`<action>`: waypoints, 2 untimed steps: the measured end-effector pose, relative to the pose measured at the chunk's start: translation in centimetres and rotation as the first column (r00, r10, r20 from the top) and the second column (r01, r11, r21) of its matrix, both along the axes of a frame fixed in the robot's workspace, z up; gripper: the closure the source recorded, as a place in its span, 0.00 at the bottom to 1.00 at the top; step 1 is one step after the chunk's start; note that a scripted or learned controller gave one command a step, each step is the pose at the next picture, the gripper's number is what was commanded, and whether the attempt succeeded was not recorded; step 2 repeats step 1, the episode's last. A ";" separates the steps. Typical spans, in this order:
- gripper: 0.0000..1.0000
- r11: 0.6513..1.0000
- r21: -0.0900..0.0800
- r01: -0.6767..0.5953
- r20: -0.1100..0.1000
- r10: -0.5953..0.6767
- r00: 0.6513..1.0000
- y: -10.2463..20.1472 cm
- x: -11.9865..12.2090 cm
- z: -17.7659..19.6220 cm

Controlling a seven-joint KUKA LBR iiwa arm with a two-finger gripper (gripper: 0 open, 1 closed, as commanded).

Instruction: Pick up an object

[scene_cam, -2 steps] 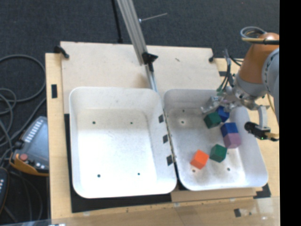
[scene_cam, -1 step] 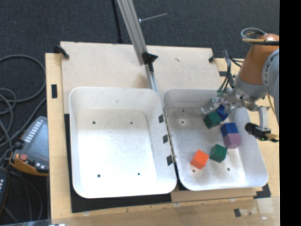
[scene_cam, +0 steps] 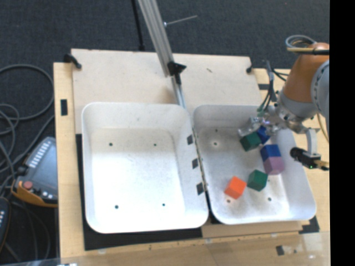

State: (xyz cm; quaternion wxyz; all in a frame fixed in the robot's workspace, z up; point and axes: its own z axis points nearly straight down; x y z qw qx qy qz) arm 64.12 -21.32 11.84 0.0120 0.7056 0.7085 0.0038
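My gripper (scene_cam: pixel 252 134) reaches in from the right over the upper part of the right bin (scene_cam: pixel 222 218). It is shut on a tilted dark green block (scene_cam: pixel 250 142) that sits between its fingers. Just right of it and lower lie a blue block (scene_cam: pixel 270 151) and a purple block (scene_cam: pixel 274 165), touching each other. A second green block (scene_cam: pixel 257 180) and an orange block (scene_cam: pixel 235 187) rest on the bin floor nearer the front.
The left bin (scene_cam: pixel 138 220) stands beside the right one, and their walls meet in the middle. A slanted metal rail (scene_cam: pixel 158 32) rises from the back of the bench. Cables and a pendant (scene_cam: pixel 39 170) lie off the bench's left side.
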 end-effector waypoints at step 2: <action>0.00 1.000 0.009 0.000 -0.016 0.000 1.000 0.8 -1.1 -0.7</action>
